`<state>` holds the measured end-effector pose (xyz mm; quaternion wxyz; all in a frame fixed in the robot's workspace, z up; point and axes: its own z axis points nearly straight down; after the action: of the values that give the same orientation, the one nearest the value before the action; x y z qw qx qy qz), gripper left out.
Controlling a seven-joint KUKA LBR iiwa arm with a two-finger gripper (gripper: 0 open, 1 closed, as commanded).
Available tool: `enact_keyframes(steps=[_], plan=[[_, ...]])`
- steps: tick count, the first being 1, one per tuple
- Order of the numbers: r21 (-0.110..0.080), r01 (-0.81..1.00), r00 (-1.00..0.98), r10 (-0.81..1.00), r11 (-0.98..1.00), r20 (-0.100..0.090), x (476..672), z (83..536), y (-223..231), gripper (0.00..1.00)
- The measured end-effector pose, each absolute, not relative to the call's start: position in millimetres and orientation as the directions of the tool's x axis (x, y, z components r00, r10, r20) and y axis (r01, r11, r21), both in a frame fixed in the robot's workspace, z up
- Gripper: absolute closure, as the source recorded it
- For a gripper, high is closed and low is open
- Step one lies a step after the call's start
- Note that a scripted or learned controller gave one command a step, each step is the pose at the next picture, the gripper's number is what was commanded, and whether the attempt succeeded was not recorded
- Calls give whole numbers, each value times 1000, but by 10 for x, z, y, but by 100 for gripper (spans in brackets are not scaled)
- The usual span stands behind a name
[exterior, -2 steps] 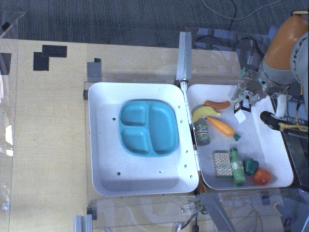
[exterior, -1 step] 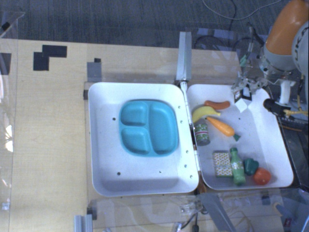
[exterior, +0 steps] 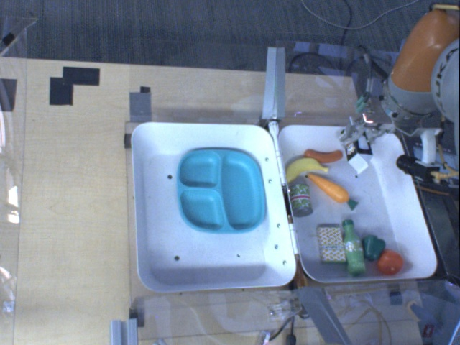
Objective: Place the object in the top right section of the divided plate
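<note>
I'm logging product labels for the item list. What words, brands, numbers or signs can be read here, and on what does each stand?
No text is legible.
Small can: it has a label, too blurred to read.
Green bottle: pale label band, too small to read.
Patterned packet: dotted print, no readable words.
White tag near the hand: no marks can be made out.
Blue divided plate: no marks seen.

On the pale wooden table (exterior: 72, 192) two shallow white bins sit side by side. The left bin (exterior: 151, 257) holds a blue divided plastic plate (exterior: 219, 190) at its middle. In the right bin (exterior: 413, 214), a yellow banana (exterior: 305, 167) lies just before a red sausage (exterior: 323, 155), an orange carrot (exterior: 332, 188) right of it, a green can (exterior: 301, 198) by the left wall; a green bottle (exterior: 351, 247) lies near the front edge.
</note>
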<state>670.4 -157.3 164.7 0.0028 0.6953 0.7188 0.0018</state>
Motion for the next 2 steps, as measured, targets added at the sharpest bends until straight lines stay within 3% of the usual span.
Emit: enact_keyframes(steps=[1,2], plan=[[7,985,-172,985,172,-1,6441,1839,-848,100],[8,978,-208,978,208,-1,6700,2468,13,100]])
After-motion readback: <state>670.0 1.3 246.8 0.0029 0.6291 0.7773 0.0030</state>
